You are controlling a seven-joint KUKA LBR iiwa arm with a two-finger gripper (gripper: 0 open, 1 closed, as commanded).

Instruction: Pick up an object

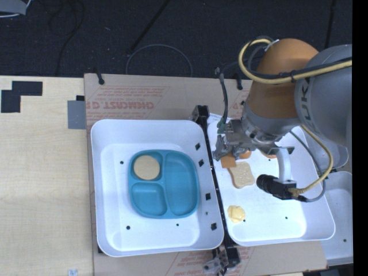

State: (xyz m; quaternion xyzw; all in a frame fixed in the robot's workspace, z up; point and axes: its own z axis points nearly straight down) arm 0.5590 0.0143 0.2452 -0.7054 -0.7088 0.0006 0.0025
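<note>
My gripper [229, 149] hangs low over the left part of the right bin [287, 226], close to the wall between the bins. Just under it lies a small orange-brown piece [228, 161], and another orange bit [245, 153] peeks out beside the gripper body. A tan slice of toast [243, 175] lies flat right below and to the right of the gripper. A small pale yellow piece [236, 214] rests near the front of the same bin. Whether anything sits in the gripper is hidden by its body.
The left bin [109, 223] holds a blue sectioned tray [172, 194] with a round tan cookie [146, 167] in its top left section. A black cylinder with a yellow cable [276, 186] hangs off the arm over the right bin.
</note>
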